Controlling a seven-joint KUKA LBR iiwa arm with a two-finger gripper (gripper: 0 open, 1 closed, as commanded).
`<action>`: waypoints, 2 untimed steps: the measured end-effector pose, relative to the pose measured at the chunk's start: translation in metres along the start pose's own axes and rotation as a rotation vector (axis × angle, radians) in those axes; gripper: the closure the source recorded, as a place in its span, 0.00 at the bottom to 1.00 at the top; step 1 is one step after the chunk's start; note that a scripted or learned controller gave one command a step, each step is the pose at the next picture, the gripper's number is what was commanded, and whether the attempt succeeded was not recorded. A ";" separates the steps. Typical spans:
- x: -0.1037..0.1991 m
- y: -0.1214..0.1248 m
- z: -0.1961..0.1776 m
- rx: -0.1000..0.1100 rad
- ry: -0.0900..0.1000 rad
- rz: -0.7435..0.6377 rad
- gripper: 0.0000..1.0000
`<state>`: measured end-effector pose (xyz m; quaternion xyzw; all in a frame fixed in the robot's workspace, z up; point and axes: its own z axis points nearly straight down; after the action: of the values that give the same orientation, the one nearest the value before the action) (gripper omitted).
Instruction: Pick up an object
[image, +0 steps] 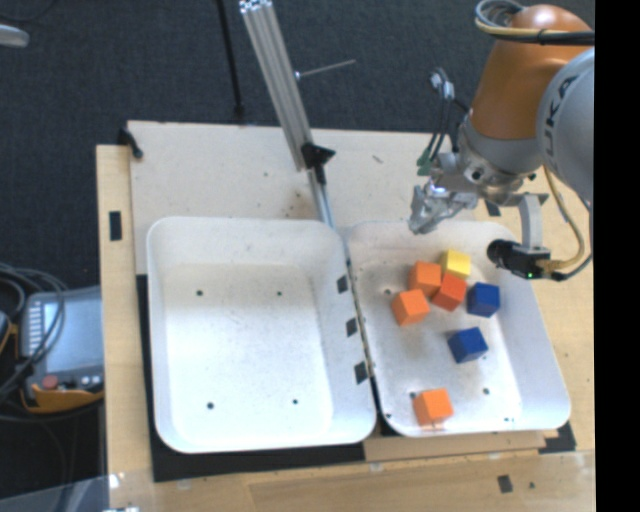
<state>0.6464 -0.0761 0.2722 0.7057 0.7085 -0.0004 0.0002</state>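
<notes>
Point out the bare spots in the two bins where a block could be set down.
The left bin is bare floor wall to wall. In the right bin, free patches lie between the lone orange cube and the blue cube. It is crowded around the yellow cube.

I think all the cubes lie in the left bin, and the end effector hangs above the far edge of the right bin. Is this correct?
Not quite: in the camera view the cubes all lie in the right bin, not the left bin. The rest holds: the end effector hangs above the far edge of the right bin.
</notes>
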 end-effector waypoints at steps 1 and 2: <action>0.045 0.008 -0.001 -0.003 0.001 -0.002 1.00; 0.093 0.011 0.018 0.001 0.000 -0.002 1.00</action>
<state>0.6567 0.0173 0.2543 0.7052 0.7091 -0.0008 -0.0001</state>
